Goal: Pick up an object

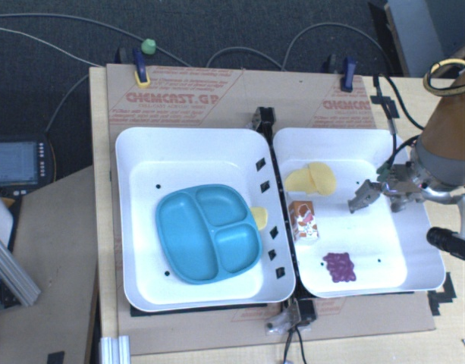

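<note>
Robot end effector (366, 196) hovering over the right bin (384, 275)
How far it is open cannot be told; the yellow object (311, 179) lies just to its left, purple grapes (339, 266) below

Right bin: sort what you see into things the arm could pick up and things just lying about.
For the job:
hand
yellow pieces
small printed packet
purple grape bunch

Lying about:
blue divided plate
small yellow piece beside it
left bin
blue clamps
cables

Two bins (133, 203), four objects, one tray (208, 232)
</note>
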Robot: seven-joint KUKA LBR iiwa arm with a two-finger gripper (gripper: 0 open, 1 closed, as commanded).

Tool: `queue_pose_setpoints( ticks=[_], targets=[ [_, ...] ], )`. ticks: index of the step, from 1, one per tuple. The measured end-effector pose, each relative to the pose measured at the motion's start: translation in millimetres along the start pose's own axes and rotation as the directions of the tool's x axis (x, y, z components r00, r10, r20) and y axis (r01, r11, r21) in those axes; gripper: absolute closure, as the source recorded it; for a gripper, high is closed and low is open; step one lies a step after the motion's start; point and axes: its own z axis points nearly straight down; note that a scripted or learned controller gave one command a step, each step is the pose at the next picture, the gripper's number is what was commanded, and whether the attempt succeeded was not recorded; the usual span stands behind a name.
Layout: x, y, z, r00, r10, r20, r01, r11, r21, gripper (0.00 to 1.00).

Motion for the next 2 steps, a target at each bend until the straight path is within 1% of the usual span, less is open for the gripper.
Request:
queue_pose_setpoints(
  ticks=[1,2],
  targets=[
    [0.4,3.3,-7.5,1.0,-0.004,0.003,0.004,1.0,-0.014,0.0],
    [1.8,10.5,36.4,1.0,-0.004,0.002,0.004,1.0,-0.011,0.0]
  ],
)
